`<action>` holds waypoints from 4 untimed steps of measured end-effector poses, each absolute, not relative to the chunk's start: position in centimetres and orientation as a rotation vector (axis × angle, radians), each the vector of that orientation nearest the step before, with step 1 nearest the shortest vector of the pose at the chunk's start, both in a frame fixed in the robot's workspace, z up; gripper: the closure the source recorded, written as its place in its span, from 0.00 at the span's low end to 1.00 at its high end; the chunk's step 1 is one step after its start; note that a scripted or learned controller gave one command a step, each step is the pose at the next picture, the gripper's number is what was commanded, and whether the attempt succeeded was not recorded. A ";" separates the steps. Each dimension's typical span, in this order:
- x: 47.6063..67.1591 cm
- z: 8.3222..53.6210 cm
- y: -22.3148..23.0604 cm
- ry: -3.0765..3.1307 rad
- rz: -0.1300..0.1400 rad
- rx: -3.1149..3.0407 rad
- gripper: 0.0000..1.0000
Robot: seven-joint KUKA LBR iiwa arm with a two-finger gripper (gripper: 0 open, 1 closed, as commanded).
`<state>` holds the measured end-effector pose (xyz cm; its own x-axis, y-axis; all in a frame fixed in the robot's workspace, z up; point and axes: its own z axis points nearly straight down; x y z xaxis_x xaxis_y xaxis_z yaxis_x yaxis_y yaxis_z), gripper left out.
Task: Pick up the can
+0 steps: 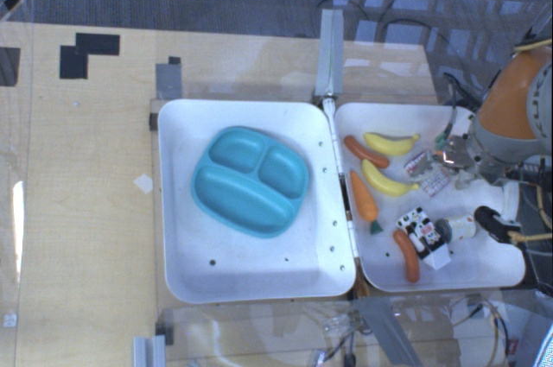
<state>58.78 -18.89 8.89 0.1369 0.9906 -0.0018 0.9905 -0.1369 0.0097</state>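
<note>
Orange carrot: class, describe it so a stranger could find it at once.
Look in the shallow white bin on the view's right, along its left wall. There lies the tapered orange carrot, below a reddish-brown sausage and beside a yellow banana. It alone is orange with a dark green end.

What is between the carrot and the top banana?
A hot dog lies between the carrot and the top banana in the camera view, beside the second banana.
</note>
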 end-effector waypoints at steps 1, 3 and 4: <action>57.8 8.9 -19.8 2.028 0.013 2.391 0.00; 56.4 10.2 -18.9 2.048 0.021 2.363 1.00; 57.5 13.1 -14.6 2.028 0.006 2.394 1.00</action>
<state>57.55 -14.56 13.07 0.1645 0.9864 0.0003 0.9864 -0.1645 0.0057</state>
